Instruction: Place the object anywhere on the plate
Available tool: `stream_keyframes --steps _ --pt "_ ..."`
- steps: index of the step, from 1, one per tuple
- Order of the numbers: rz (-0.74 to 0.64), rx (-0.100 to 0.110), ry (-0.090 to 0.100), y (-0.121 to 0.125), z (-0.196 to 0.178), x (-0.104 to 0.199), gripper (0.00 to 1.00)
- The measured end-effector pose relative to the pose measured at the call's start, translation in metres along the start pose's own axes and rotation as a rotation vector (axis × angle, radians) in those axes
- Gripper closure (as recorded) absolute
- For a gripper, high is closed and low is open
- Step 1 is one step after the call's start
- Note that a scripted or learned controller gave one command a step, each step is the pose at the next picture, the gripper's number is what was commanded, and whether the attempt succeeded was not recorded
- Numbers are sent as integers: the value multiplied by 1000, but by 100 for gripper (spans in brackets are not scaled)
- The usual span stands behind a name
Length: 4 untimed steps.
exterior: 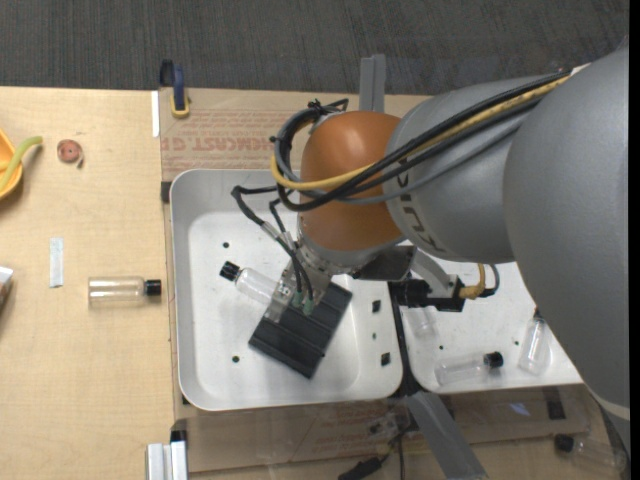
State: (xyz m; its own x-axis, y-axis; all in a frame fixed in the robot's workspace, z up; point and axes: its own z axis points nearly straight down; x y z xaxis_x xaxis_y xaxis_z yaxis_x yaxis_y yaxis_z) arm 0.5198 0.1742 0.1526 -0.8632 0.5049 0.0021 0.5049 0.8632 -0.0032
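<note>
- We see the grey arm's black gripper point(300, 333) low over the left shallow white bin point(200, 368).
- We find a clear plastic vial with a black cap point(248, 282) lying just beside it.
- We cannot tell its grip.

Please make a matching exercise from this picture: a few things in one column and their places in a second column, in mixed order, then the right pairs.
Things:
1. clear vial with black cap
2. small bottle with black cap
3. vial with black cap
4. orange band

Places:
A. on the wooden bench
B. in the right bin
C. in the left bin
D. on the arm

Pairs: 1-C, 2-A, 3-B, 4-D
</note>
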Motion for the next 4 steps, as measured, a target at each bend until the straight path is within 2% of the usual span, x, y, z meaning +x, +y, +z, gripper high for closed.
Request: stream_keyframes --steps 1,2,3,4 --pt "149 -2 -2 -29 -79 -89 100" --pt "-56 -1 -1 25 -67 -8 100" --pt "-225 -1 -1 7 7 53 100" --pt "-206 0 -1 24 62 63 100"
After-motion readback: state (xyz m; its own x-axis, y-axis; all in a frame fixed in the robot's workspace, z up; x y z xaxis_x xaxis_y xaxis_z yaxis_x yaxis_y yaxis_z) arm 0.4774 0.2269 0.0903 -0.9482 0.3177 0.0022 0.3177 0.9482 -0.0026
